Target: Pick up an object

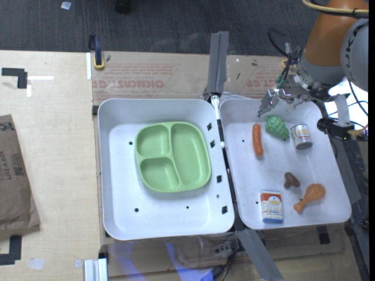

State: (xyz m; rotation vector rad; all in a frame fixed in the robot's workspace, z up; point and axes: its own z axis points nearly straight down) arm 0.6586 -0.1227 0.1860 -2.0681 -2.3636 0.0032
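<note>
Just below pincer (270, 105), green toy (276, 127), apart.

This looks like a robot lab: a big robot arm (337, 34) reaches over two white bins (117, 215) on a taped wooden bench (53, 157).
</note>
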